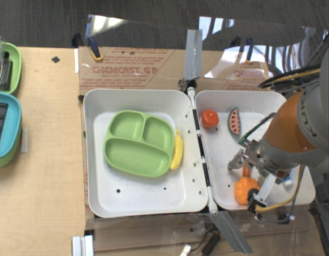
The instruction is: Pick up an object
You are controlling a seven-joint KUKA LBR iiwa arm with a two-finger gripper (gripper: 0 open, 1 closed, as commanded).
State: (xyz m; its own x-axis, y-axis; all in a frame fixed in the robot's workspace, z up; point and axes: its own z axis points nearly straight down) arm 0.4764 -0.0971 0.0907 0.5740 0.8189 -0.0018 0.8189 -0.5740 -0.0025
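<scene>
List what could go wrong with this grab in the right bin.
1. The gripper sits low beside the orange pumpkin-like toy, close to the bin's front wall; the toy may get pushed against the wall instead of lifted.
2. A small orange piece lies right by the gripper and may get nudged or caught by mistake.
3. The yellow cable hangs near the bin's rim and could snag.

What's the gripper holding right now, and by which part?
Cannot be told. The gripper is low in the right bin, right over an orange toy, with the wrist covering the contact. No object visibly sits in its grasp.
</scene>
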